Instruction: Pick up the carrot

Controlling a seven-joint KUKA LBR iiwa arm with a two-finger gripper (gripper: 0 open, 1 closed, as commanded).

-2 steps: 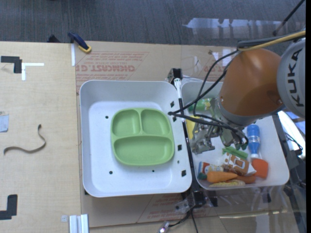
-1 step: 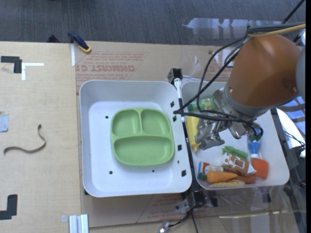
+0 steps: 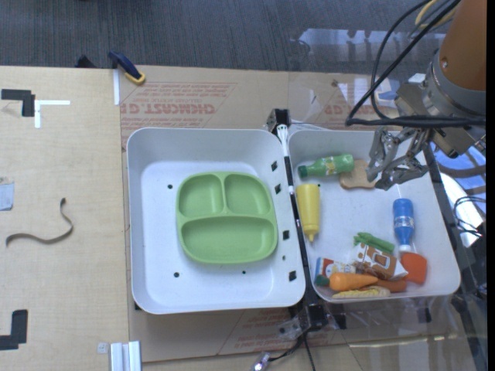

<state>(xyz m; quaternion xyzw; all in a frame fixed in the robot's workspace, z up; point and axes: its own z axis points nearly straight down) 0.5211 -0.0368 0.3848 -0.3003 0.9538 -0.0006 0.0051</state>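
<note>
**Gripper hanging over back of right bin, carrot sitting at front edge**

Gripper (image 3: 390,165) is hovering over the far part of the right bin (image 3: 445,230), just beside a tan flat piece (image 3: 356,179), prob. a toy bread slice. Fingers look spread w/ nothing between them. Orange band of the arm (image 3: 468,29) is showing at top right, black cables (image 3: 402,22) looping across it.

Carrot (image 3: 357,281) is lying on its side at the near edge of the right bin, well apart from the gripper. It's sitting in a tight pile: small printed carton (image 3: 380,261) touching it from behind, green pod-like thing (image 3: 373,242) above that, yellowish piece (image 3: 371,292) right under it, red-orange item (image 3: 414,267) just to its right, red/white pack (image 3: 323,269) at its left end.

Betw. gripper and carrot: blue bottle w/ white cap (image 3: 403,221) lying lengthwise. Also in the bin: green bottle (image 3: 329,166) near the back wall, yellow mustard bottle (image 3: 308,209) along the left wall.

Left bin (image 3: 147,230) is holding a green divided plate (image 3: 227,216), 3 compartments. Off-bin on the bench (image 3: 62,153): dark curled strip (image 3: 46,234) at left, blue/yellow clamp (image 3: 128,68) near the cardboard edge.
</note>
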